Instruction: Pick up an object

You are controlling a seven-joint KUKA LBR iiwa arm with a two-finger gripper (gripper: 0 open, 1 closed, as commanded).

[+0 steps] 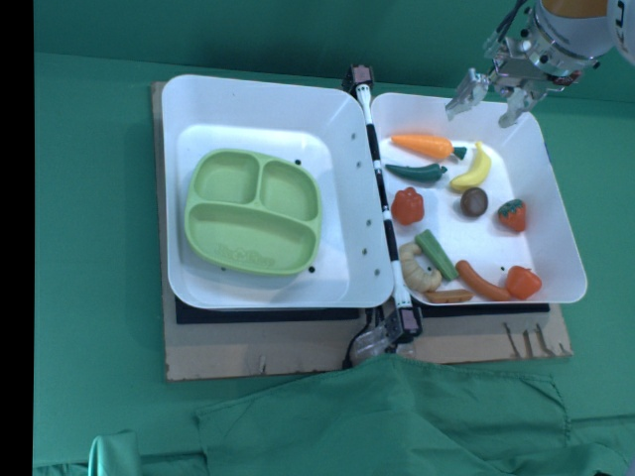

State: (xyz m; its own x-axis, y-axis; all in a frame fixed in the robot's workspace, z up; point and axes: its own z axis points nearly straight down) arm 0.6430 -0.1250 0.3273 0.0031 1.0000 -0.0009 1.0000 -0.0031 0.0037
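Toy foods are seen scattered in the right bin [556, 216]: a carrot [424, 146] at 11 o'clock, a banana [473, 170] just beside it, a brown ball [473, 202] near the centre, and a tomato [523, 283] at 5 o'clock. The gripper [491, 101] is held above the bin's 12 o'clock rim, fingers spread with nothing between them. A green divided plate [254, 211] is seated in the left bin [198, 102].
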